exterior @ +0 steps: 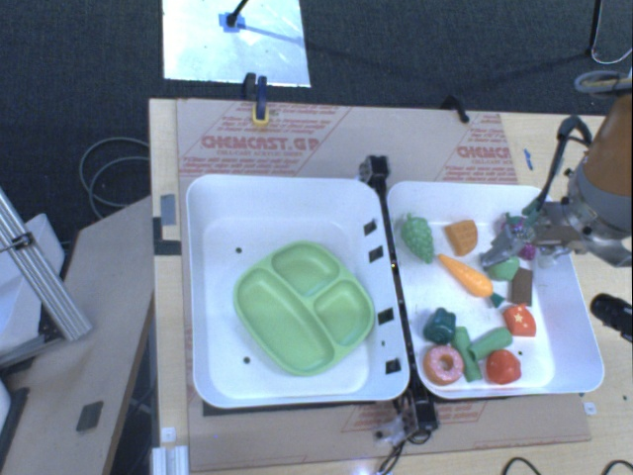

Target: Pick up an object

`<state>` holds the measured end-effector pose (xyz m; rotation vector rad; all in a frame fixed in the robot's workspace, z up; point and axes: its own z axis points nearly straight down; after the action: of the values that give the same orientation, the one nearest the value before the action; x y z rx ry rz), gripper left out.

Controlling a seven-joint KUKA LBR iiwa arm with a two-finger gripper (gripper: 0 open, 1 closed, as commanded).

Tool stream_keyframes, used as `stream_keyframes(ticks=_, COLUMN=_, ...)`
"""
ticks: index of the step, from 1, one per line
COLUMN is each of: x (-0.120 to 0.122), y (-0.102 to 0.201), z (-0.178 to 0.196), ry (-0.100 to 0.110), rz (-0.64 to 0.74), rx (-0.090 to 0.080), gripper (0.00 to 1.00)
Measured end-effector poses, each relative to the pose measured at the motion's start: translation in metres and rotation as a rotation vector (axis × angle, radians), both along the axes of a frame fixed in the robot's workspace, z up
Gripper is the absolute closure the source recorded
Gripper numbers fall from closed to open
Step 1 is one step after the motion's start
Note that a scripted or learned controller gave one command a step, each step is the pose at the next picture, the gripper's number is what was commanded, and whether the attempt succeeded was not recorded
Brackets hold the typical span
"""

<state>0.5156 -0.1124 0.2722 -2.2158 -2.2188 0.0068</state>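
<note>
Pink donut nearest, front edge of right bin, red tomato beside. Farther back, carrot, green grapes. Gripper low over small green piece by brown block. Finger state: cannot tell. Looks like approach step; next, likely descend squarely, then close. Left bin: green divided plate.

Glossy white plastic bins hold a smooth green plastic tray and shiny plastic toy food on a matt printed board.
</note>
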Motion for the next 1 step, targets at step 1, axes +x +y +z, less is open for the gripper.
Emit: stream_keyframes(ticks=1, x=0.0017, y=0.0, z=0.0043, ry=-0.009, rz=0.002, rx=-0.002, gripper=0.0)
